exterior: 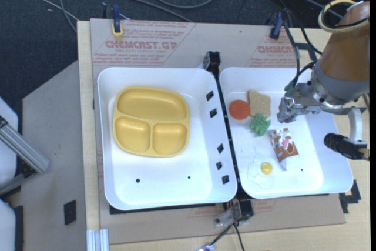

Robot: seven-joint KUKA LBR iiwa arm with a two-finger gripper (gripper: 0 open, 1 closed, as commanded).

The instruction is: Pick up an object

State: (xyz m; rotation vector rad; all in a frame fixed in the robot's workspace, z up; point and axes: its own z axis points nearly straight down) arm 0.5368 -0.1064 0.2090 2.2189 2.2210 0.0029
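The right bin [335,179] holds several small things. A red round piece [238,109] lies beside a tan bread slice [259,103], with a green leafy piece [259,123] just below them. A brown and white snack packet [282,145] lies in the middle, and a fried egg [265,169] sits near the front. My gripper [286,113] hangs over this bin, just right of the bread slice and just above the packet's top end. I see nothing held in it.
The left bin [111,144] holds a yellow divided plate [151,120]. A black divider with clips [218,126] runs between the bins. The grey and orange arm [346,56] covers the right bin's back right corner. Blue clamps [117,19] hold the board's back edge.
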